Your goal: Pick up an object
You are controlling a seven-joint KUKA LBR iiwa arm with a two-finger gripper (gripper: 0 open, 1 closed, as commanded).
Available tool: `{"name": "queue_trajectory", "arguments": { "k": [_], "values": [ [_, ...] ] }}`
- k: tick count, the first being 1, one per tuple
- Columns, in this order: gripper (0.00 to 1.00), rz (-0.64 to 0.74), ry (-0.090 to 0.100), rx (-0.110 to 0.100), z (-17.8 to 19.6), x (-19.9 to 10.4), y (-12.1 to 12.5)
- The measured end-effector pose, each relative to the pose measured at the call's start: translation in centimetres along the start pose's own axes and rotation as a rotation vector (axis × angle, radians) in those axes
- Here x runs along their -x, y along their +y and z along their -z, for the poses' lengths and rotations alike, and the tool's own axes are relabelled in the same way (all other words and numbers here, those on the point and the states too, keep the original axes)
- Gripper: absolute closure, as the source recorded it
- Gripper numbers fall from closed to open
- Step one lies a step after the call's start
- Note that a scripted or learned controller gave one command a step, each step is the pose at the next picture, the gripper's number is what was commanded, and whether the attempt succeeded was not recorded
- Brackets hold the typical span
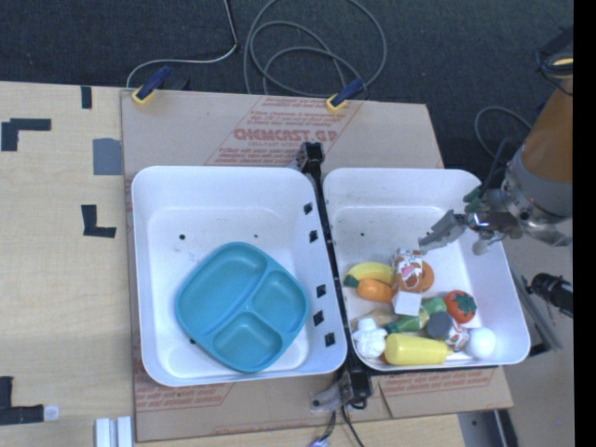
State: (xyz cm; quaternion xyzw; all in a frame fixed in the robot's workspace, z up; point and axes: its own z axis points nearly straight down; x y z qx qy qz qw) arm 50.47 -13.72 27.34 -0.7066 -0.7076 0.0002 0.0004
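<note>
right bin (484, 250) has the toy food piled in its near corner, left bin (158, 203) just a blue divided plate (242, 305). claw (466, 223) hovers released, nothing gripped. i'd go for the yellow banana (370, 272) at the edge, less clutter.

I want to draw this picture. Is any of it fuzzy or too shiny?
In the camera view the blue plate is sharp, with a soft shadow beside it; the white bins are bright but not glaring; the toy pile is slightly soft; the claw and arm look blurry.
</note>
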Motion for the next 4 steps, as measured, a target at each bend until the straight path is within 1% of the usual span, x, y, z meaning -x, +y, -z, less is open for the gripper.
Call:
{"name": "queue_trajectory", "arguments": {
  "k": [1,2,3,4],
  "values": [
    [0.00,0.003,0.002,-0.008,-9.6,-4.0,2.4],
    [0.00,-0.001,-0.001,0.003,-14.1,-4.0,1.9],
    [0.00,-0.001,0.000,-0.002,-19.0,-4.0,4.7],
    [1.00,-0.001,-0.003,0.007,-17.6,-3.9,4.9]
  ]
}}
